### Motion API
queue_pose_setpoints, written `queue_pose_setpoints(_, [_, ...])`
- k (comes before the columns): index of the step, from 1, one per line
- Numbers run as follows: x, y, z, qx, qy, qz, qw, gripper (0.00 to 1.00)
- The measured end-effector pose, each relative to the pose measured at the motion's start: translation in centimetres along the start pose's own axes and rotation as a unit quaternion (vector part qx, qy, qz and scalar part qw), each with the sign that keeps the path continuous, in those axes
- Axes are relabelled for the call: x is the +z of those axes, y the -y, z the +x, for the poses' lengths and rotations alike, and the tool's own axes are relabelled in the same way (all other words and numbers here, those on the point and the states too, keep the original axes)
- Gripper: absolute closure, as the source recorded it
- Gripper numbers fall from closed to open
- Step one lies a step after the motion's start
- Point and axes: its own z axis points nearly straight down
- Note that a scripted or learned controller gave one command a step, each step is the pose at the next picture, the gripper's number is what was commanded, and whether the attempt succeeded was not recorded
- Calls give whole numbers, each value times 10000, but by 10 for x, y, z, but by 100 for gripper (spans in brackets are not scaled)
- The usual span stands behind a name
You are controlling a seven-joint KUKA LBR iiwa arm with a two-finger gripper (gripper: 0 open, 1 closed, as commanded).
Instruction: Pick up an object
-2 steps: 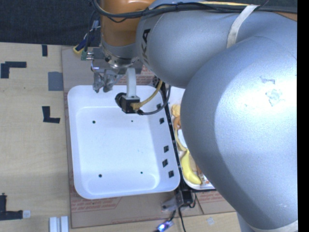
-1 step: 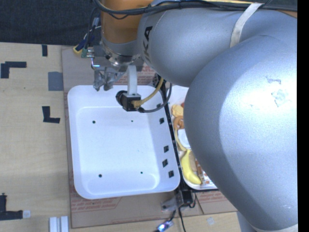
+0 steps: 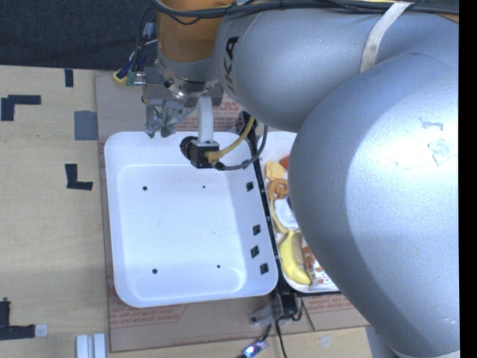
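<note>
Grey arm (image 3: 358, 125) with orange band (image 3: 194, 6) reaches in from the right and covers most of the right bin (image 3: 277, 142). Gripper (image 3: 160, 121) hangs over the far left corner of the left bin (image 3: 179, 222), above its rim; whether it is spread or closed can't be told from here, nothing seen held. Black cable connector (image 3: 200, 154) dangles just beside it. Task objects sit in the right bin, along its left edge: yellow banana (image 3: 292, 263), a white piece (image 3: 283, 215), an orange-brown item (image 3: 277, 176). Tan surface (image 3: 45, 222) carries black tape marks.
</note>
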Motion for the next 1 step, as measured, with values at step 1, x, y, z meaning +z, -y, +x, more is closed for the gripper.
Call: queue_pose_setpoints(1, [-9, 0, 0, -9, 8, 6, 10000, 100])
